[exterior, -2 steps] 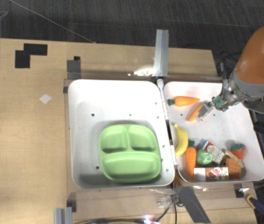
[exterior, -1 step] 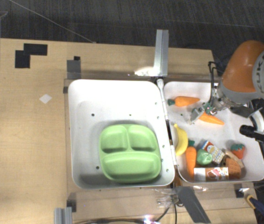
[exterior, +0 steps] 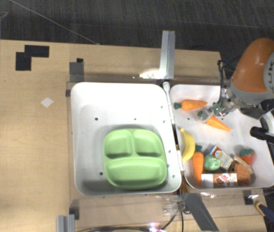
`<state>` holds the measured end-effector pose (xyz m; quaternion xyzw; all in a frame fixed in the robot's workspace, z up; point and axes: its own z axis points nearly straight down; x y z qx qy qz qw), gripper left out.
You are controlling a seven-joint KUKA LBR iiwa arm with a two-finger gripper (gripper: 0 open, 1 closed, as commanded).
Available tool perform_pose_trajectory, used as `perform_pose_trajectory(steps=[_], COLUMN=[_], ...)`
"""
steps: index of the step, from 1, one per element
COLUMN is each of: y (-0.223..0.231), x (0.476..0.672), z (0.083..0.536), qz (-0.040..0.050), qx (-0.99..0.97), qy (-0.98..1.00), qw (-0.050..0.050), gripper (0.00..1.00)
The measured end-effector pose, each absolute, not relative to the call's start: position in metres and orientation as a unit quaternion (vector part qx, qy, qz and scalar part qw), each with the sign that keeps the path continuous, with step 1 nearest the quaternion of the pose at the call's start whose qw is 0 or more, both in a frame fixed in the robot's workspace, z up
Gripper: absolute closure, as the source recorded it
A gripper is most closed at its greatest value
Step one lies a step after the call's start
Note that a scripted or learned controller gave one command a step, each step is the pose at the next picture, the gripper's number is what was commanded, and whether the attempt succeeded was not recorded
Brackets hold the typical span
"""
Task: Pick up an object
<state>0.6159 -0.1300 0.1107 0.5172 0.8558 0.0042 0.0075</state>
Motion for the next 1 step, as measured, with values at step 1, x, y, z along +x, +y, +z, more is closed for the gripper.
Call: perform_pose_trajectory(steps=[1], y=[-0.0514], x=[0.6081], z=[0.1867], qz=[0.0022], qx=[0.533], qy=[0.846], qw=[0.003], gripper=[1.0])
